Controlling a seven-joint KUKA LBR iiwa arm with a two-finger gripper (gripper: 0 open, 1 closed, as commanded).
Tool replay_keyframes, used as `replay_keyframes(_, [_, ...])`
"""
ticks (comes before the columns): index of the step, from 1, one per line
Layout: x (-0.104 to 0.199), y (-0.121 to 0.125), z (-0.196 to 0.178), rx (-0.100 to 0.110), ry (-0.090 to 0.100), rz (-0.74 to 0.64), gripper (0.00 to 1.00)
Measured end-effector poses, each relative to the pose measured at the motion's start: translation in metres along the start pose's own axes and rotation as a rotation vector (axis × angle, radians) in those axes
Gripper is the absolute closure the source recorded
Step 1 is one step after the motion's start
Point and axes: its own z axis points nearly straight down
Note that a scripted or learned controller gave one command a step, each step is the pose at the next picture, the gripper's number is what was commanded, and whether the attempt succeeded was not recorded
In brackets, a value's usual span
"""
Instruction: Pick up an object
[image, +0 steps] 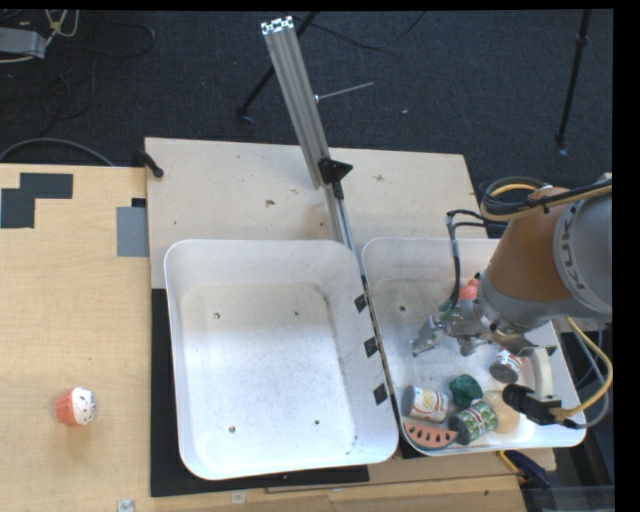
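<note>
Two white bins sit on the worktop (250, 195). The pincer (432, 338) hangs in the right bin (400, 270), fingers spread, grasping nothing

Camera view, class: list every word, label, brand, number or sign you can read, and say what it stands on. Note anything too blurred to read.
"KU": large dark letters on the grey arm, cut off by the picture edge.
Small can in the right bin: a label, too small to read.
Green can: printed label, too blurred to read.
Checker marker on top of the metal rail: a pattern, no letters.
</note>
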Motion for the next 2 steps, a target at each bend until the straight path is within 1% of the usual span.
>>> replay_keyframes(1, [-0.003,0.001,-0.013,-0.004,-0.001,0.008,1.0])
replay_keyframes(2, [0.0,0.002,-0.055,-0.009,-0.002,-0.002,1.0])
